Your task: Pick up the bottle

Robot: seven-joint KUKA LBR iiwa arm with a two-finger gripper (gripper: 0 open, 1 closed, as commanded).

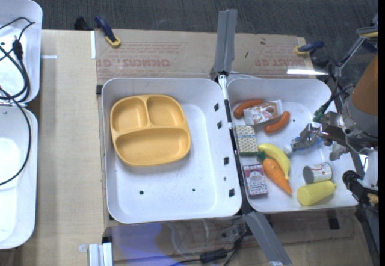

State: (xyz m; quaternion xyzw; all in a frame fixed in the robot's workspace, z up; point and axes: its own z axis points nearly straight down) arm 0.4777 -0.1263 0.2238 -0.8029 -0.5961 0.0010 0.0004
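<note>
One yellow bottle [315, 192] lay on its side in the right bin [289, 85], at the bin's near right corner, likely just dropped there among the clutter. Just beyond the bottle stood a small can [317, 171]. Left of the bottle lay a carrot [277, 176] and a banana [275, 156]; further left, a small red carton [255, 180] and a green packet [246, 139]. Well beyond the bottle sat two sausages [262, 114]. The gripper [308, 138] hung beyond the bottle, apart from it; its grasp could not be told. Far left of the bottle, the left bin [162, 198] held a yellow divided plate [150, 129].
</note>
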